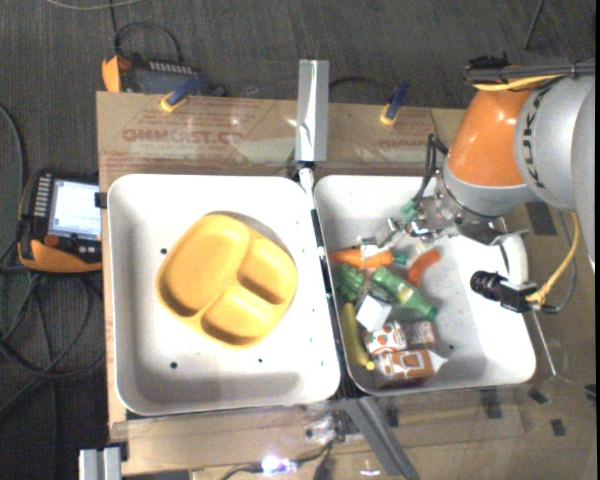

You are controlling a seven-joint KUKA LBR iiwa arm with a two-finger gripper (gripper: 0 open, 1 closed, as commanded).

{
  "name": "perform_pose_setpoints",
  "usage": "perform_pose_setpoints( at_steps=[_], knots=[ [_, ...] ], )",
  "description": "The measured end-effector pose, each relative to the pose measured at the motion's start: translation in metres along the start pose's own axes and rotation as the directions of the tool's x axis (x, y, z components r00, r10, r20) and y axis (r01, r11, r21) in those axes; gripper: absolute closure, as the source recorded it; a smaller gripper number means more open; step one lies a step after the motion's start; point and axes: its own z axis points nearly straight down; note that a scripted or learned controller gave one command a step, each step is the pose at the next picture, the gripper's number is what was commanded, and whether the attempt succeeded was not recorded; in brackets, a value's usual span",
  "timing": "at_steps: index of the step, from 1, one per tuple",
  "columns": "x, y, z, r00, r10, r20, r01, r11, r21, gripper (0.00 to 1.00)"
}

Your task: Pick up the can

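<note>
Gripper (417,223): positioned in the right bin (500,368), toward its back half, at the upper edge of a heap of small goods; the grey arm with its orange band enters from the right. Whether the claw is released or clenched cannot be told, as its tip is lost against the clutter, and nothing is confirmed in its grasp. Just beside it toward the front lie an orange carrot-shaped piece (365,258) and a shorter orange piece (426,262). Between and below these a green bottle (405,294) lies on its side at a slant. A yellow banana-shaped piece (350,333) runs along the bin's left wall. At the front of the heap sit white-and-orange cartons (402,364) and a small dark squat item (417,333). The can cannot be singled out with certainty; if present it is within this heap in the right bin, the dark item being the nearest match. The left bin (140,368) holds a yellow divided tray (230,278). Behind both bins lies a cardboard sheet (220,138).
</note>
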Motion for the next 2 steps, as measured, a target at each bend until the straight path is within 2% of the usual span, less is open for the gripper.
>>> perform_pose_setpoints(
  at_steps=[1,2],
  knots=[
    [-0.023,0.044,0.079,0.999,-0.046,0.006,0.046,0.999,-0.015,0.00],
    [-0.044,0.081,0.020,0.982,-0.186,0.005,0.186,0.982,-0.003,0.00]
  ],
)
